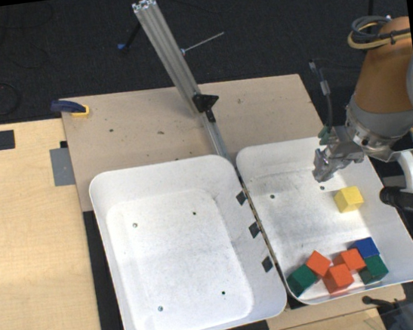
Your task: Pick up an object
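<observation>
Yellow plastic cube lies in the right white bin, just below my gripper; grip state unclear.

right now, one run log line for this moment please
tool: over right bin, upper part, nothing visibly held | yellow block: loose, just below tool | other blocks: clustered at bin's near edge
</observation>
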Action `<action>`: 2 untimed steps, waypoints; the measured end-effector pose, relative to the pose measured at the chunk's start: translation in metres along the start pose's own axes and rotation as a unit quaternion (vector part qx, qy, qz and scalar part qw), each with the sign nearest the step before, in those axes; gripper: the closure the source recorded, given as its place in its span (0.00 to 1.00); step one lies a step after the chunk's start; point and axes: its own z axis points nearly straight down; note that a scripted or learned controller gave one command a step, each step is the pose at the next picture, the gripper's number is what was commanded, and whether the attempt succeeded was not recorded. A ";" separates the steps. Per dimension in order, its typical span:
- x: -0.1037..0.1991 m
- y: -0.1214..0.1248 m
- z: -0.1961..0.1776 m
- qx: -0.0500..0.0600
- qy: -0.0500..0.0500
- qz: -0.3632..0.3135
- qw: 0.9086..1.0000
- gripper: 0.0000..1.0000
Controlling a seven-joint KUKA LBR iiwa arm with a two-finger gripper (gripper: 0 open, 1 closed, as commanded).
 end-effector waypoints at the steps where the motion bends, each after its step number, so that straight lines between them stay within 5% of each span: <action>1: 0.044 -0.001 0.004 0.000 0.000 0.001 1.000 1.00; 2: 0.087 -0.005 -0.002 0.000 0.000 0.000 1.000 1.00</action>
